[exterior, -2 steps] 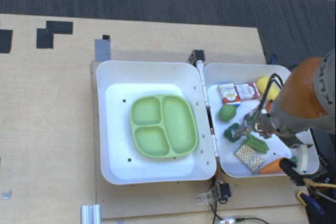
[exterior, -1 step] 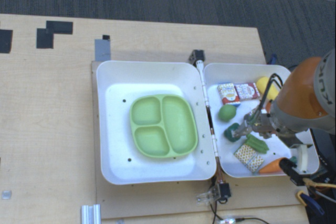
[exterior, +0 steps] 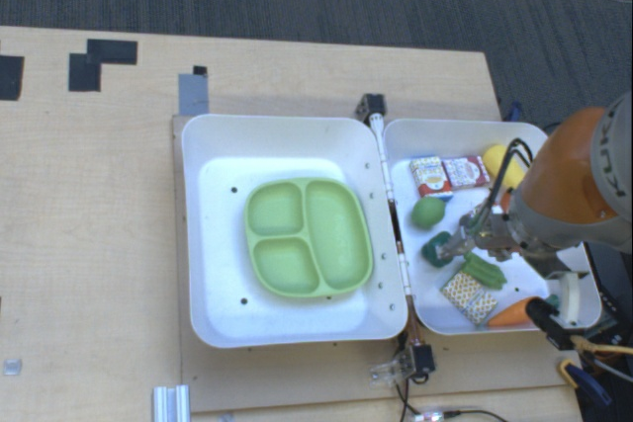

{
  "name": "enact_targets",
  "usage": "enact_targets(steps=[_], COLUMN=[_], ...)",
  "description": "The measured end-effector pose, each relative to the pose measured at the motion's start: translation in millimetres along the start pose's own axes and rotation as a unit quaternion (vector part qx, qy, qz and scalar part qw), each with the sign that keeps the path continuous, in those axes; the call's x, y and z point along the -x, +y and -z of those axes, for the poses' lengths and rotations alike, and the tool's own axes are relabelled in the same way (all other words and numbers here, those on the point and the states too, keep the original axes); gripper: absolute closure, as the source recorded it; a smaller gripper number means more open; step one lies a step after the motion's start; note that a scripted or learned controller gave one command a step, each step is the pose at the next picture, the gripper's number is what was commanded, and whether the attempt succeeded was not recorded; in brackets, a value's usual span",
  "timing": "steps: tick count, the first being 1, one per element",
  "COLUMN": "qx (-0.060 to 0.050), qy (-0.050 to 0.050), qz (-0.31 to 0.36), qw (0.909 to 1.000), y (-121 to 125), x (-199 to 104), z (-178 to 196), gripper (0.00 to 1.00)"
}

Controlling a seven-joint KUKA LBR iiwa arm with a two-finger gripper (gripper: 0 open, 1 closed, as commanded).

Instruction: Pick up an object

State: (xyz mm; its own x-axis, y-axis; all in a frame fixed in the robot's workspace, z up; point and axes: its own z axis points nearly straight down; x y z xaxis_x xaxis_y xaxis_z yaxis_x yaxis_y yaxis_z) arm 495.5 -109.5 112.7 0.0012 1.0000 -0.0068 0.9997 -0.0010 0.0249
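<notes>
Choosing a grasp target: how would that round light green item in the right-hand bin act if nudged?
The light green ball looks round and smooth, so it would probably roll and may slip from a pinch. Packets close behind it might stop it.

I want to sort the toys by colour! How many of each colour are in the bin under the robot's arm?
Green: 3 — round one, dark one, long one
Red-and-white packets: 2
Yellow: 1
Orange: 1
Tan checked: 1
Total: 8 that I can see; the arm may cover others.
</notes>
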Motion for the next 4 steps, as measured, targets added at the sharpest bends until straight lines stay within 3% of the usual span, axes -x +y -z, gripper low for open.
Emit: enact_targets(steps=[4], qx=[0.0], qy=[0.0], qz=[0.0], qw=[1.0], y=[0.1], x=[-0.3], z=[-0.3], gripper=[0.0])
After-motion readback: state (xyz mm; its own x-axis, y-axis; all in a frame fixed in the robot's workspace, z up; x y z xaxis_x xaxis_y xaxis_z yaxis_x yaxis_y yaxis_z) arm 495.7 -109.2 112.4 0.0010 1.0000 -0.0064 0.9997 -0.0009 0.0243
